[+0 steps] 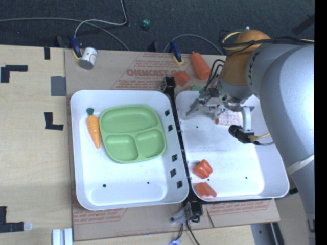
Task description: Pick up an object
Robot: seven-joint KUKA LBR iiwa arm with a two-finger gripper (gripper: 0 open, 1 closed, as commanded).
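My gripper (204, 108) hangs over the far left part of the right bin (265, 172), below the orange band of the arm. Its fingers stand spread, open, and I see nothing between them. A small white and red packet (231, 118) lies just right of it, partly under the wrist. Two orange-red toy pieces (203, 169) (206, 189) lie near the bin's front left corner, well apart from the gripper. In the left bin (82, 172) a green divided plate (134, 133) lies beside a toy carrot (93, 129).
Outside the bins, on the cardboard at the back, lie an orange piece (200, 65), a smaller one (181, 78) and a small can (88, 57). Black clips line the wall between the bins. The arm's grey body covers the right bin's far right side.
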